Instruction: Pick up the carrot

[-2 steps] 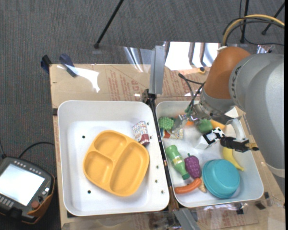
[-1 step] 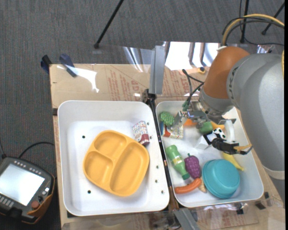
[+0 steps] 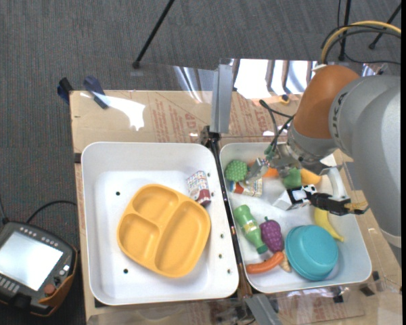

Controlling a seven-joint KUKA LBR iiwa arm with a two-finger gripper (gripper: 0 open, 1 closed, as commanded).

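I see the carrot (image 3: 264,265) lying at 6 o'clock in the right bin (image 3: 363,266), touching the teal bowl (image 3: 312,252). My gripper (image 3: 262,166) hangs at 11 o'clock there; I cannot tell its opening

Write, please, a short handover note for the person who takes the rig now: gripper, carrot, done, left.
Gripper: low in the right bin, at its far left part, beside the green ball; open or shut cannot be judged.
Carrot: lies at the near edge of the right bin, between the green bottle and the teal bowl, apart from the gripper.
Done: nothing lifted.
Left: reach the carrot, grasp, lift.
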